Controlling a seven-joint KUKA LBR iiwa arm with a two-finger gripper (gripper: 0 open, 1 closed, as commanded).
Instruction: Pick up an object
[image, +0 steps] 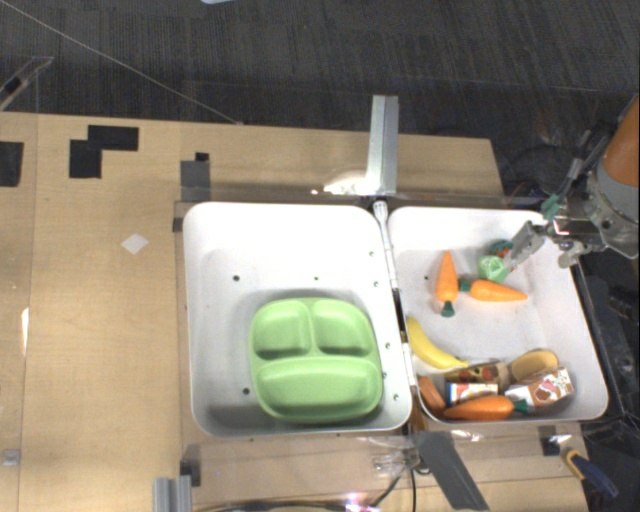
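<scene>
White right bin (560, 340): carrot's (495, 291) green top touches jaws (518, 248).

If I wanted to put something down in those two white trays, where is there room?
Left white bin: bare floor above and left of the green divided plate. Right white bin: bare at its top-left corner, above the two orange toy carrots. Its bottom, around the yellow banana, is crowded.

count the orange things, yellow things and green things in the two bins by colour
orange toy carrots: 3 — upright, lying flat, front of bin
yellow plastic banana: 1
green things: 2 — divided plastic plate, small green piece by the tool
total: 6
</scene>
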